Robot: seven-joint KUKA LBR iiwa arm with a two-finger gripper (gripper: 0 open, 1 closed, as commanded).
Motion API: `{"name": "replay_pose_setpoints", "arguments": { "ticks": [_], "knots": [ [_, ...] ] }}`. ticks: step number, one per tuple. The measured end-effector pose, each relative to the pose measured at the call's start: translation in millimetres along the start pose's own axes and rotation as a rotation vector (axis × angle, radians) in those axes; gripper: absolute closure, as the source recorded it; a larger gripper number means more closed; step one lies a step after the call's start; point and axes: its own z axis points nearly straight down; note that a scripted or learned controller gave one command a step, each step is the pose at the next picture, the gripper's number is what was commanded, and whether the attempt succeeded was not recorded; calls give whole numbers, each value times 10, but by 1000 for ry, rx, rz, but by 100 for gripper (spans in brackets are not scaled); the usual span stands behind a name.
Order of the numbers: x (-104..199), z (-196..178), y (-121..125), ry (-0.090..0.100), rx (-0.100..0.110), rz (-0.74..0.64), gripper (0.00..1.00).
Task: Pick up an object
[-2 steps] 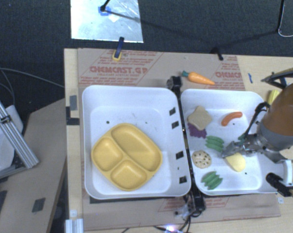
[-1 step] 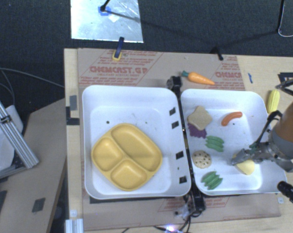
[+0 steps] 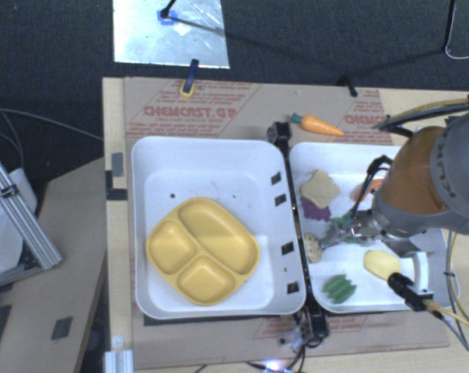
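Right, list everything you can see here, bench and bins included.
bins: two, white, side by side on the bench
divided plate: one, yellow, in the left bin
toast slice: one, tan, right bin
purple piece: one, purple, under the toast
green pods: one bunch, green, right bin's near edge
yellow lump: one, pale yellow, right bin
carrot: one, orange, on the board behind the right bin
foil sheet: one, silver, on the floor
arm: one, grey and orange, over the right bin
claw: one, low in the right bin
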Motion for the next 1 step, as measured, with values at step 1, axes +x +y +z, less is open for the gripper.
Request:
{"name": "replay_pose_setpoints", "arguments": {
  "ticks": [1],
  "knots": [
    [-748,-9,-45,-8,1,17,0]
  ]
}}
